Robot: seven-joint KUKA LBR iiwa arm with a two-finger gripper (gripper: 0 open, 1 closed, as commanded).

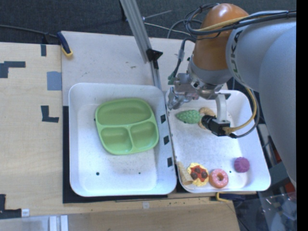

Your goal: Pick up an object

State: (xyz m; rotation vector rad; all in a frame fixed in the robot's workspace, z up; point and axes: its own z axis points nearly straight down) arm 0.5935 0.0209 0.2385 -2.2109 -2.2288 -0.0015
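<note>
1. Pincer [176, 100] sits low at the right bin's [257, 177] far-left corner; jaw opening can't tell, nothing visibly held.
2. Left of it: green tray [127, 125], alone in the left bin [79, 143].
3. Just right: green toy [188, 116], likely target, ungrasped.
4. Nearer camera, well clear: pizza slice [196, 173], donut [219, 178], purple piece [241, 164].

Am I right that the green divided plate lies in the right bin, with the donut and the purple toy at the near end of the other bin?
Not quite: the camera view shows the green divided plate in the left bin. The donut and the purple toy do lie at the near end of the other bin, the right bin.
</note>
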